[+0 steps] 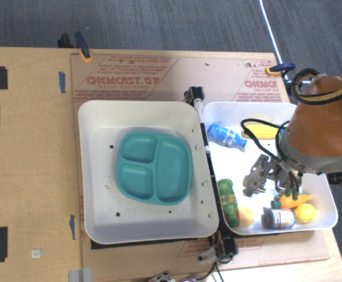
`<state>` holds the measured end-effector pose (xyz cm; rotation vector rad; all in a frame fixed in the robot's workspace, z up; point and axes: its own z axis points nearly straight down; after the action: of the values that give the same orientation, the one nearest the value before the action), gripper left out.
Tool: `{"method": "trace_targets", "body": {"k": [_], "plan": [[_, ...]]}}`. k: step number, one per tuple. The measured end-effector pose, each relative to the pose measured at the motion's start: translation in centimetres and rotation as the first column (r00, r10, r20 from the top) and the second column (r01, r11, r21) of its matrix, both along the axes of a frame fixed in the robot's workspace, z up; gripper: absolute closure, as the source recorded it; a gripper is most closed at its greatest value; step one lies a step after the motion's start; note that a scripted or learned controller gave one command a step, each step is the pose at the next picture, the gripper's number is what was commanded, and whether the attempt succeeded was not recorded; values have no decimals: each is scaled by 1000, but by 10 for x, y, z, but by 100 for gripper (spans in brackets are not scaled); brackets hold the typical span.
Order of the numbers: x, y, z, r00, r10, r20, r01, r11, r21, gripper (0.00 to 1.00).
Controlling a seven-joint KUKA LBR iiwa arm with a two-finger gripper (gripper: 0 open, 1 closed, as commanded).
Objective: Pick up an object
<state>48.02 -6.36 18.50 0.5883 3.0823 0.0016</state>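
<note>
I'm hovering my gripper (264, 178), spread and holding nothing, over the right bin (329, 207); next, descend toward the carrot (293, 200) at four o'clock.

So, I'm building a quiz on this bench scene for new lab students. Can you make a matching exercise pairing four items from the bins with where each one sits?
Things:
1. teal divided plate
2. blue bottle
3. green bottle
4. gripper

Places:
A. right bin, along its left wall near the front
B. above the middle of the right bin
C. middle of the left bin
D. right bin, towards its back left

Pairs: 1-C, 2-D, 3-A, 4-B
</note>
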Motion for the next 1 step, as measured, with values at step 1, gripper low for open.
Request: {"method": "trace_targets", "body": {"k": [1], "plan": [[11,-40,-98,813,582,-1,-582,813,-1,100]]}}
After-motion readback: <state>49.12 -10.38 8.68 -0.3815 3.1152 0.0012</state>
